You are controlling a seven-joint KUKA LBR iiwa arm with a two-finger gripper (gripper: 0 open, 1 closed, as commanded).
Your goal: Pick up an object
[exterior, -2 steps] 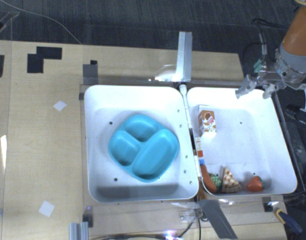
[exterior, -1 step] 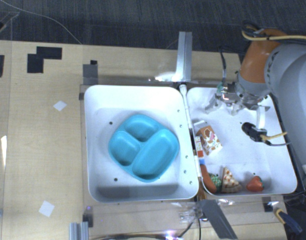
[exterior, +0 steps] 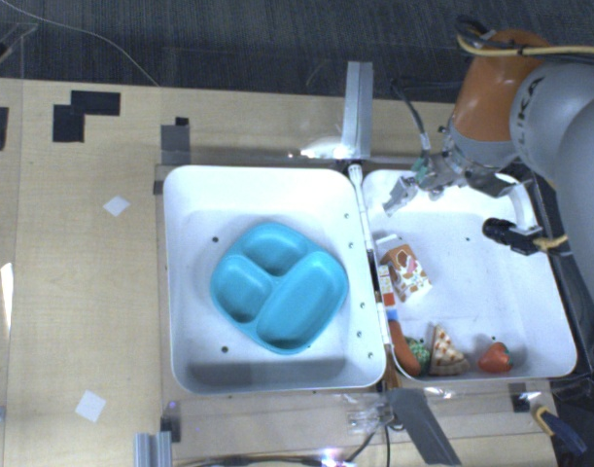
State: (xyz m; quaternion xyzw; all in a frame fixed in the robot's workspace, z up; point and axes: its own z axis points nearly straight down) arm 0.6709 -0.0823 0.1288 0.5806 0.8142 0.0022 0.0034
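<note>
My gripper [exterior: 401, 195] hangs over the far left corner of the right bin [exterior: 530, 300], with nothing seen in it. Below it, by the bin's left wall, lies a small carton [exterior: 405, 272] printed in white, brown and orange. Along the near edge lie an orange-red sausage-like toy [exterior: 401, 350], a toy pizza slice [exterior: 446, 350] and a small red fruit [exterior: 494, 358]. The carton is about a hand's width nearer the camera than the gripper.
The left bin [exterior: 194, 358] holds a blue divided plate [exterior: 277, 286] at its middle. A metal divider [exterior: 366, 261] runs between the bins. The grey arm with its orange band [exterior: 491, 95] reaches in from the upper right.
</note>
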